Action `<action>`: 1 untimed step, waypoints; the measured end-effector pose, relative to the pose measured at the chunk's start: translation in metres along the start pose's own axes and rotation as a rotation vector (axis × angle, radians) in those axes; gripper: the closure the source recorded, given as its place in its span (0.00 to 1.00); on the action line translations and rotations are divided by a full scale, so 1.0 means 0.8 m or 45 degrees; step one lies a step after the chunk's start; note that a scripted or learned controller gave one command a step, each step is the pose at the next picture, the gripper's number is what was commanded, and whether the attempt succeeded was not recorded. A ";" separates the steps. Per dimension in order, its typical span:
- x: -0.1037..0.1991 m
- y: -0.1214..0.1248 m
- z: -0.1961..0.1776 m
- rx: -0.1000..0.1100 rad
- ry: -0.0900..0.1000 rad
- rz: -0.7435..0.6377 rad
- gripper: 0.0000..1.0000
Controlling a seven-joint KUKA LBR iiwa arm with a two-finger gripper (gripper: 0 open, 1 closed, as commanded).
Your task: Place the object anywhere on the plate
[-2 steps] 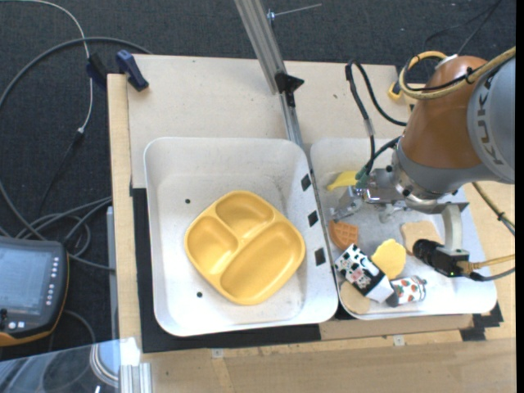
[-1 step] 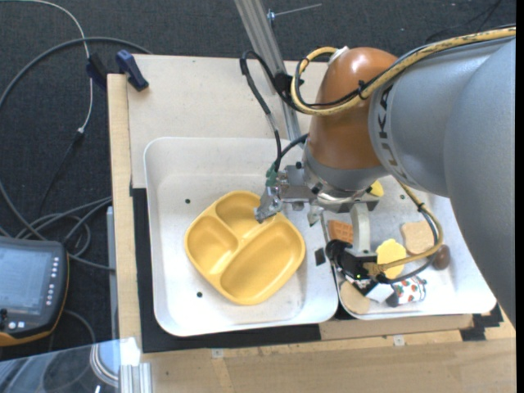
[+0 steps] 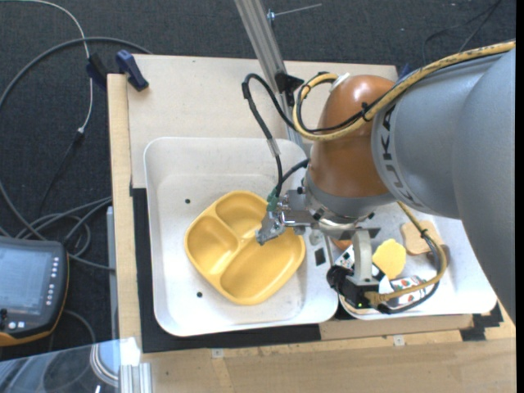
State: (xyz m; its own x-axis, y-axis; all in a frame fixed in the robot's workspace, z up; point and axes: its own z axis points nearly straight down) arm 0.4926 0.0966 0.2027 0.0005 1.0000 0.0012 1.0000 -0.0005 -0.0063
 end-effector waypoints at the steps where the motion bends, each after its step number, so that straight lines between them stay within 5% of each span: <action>1: 0.000 0.002 0.000 -0.004 0.000 0.001 0.00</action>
State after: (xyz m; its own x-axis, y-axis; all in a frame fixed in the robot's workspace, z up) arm 0.4940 0.0964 0.2030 0.0012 1.0000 0.0013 1.0000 -0.0012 -0.0031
